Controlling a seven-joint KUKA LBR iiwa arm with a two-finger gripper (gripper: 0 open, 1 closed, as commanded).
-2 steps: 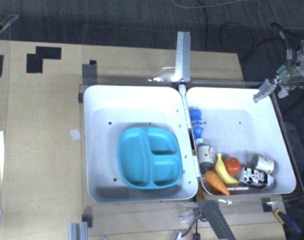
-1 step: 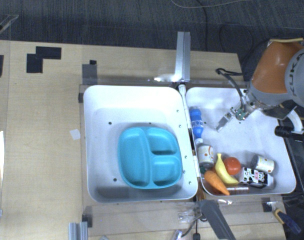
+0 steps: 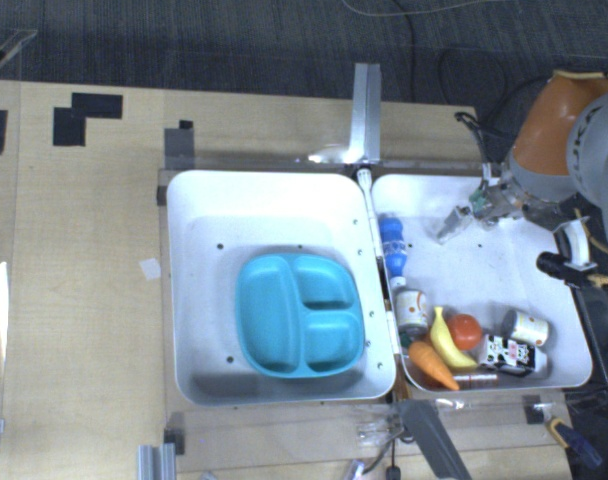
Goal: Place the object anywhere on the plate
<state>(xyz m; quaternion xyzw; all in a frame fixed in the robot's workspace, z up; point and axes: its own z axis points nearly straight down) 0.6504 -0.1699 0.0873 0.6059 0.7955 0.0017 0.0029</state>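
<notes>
Fingers (image 3: 454,223) hover in right bin, well apart from banana (image 3: 445,339).

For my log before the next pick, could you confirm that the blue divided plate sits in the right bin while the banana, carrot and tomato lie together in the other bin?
Not quite: the camera view shows the blue divided plate in the left bin, not the right. The banana, carrot and tomato do lie together in the other, right bin.
</notes>
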